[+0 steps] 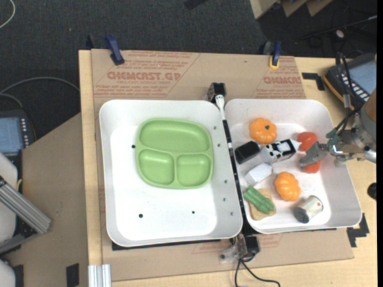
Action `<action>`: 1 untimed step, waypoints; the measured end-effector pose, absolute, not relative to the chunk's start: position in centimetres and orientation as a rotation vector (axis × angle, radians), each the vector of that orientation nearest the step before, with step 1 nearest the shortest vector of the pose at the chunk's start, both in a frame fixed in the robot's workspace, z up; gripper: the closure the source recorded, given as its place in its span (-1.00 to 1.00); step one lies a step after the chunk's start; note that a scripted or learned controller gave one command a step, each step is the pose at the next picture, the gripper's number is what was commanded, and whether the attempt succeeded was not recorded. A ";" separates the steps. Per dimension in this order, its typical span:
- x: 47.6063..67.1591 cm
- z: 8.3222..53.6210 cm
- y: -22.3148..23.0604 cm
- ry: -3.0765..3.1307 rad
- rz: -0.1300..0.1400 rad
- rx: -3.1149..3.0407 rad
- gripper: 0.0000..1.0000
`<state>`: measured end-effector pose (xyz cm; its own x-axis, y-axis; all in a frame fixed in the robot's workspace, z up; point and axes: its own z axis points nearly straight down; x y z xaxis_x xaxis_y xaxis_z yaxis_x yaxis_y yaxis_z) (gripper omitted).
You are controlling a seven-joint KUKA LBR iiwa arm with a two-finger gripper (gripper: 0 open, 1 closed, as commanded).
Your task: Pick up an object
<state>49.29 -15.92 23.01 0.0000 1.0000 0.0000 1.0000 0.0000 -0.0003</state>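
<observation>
The right bin (341,187) holds several small objects. Among them are an orange pumpkin (262,129), a second orange pumpkin (288,185), a black-and-white cow toy (280,150), a black block (246,152), a white block (258,173), a green piece on a tan slice (258,200) and a metal can (309,208). A red object (307,140) lies at the bin's right side. My gripper (312,155) reaches in from the right and sits low over that red object, covering its middle.
The left bin (119,202) holds a green divided plate (175,153). A black hinge strip (230,160) runs between the bins. Blue and yellow clamps (114,48) pin the cardboard at the back edge. Cables and a yellow device (350,79) sit at the right.
</observation>
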 end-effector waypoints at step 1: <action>48.6 11.4 -17.9 -2.237 -0.011 -2.238 -1.00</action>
<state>48.61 -17.88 11.44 0.0008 0.9999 -0.0109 0.9998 -0.0006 0.0210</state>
